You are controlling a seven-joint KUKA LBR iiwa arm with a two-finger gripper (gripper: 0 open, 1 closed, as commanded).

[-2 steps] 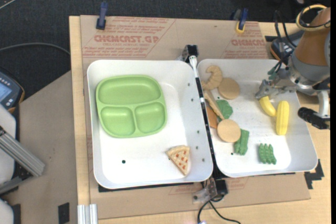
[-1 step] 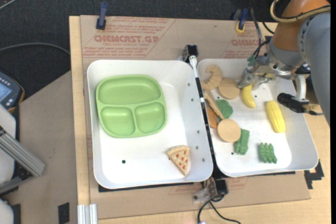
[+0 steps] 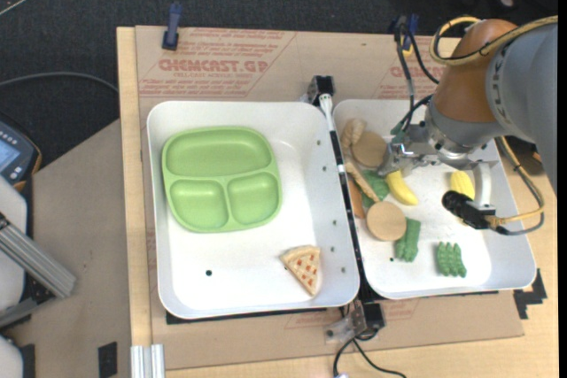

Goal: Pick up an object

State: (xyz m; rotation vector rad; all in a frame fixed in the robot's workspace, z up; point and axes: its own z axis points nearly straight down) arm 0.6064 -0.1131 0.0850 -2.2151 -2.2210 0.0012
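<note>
While I am reaching into the right bin (image 3: 496, 274), my gripper (image 3: 409, 150) is hovering above a banana (image 3: 400, 188); whether it is spread, I cannot tell. Nothing is lifted yet, so the whole pick is remaining.

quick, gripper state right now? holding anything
Gripper: over the right bin, low by the banana; cannot be told whether it is open, closed or holding anything.
</note>
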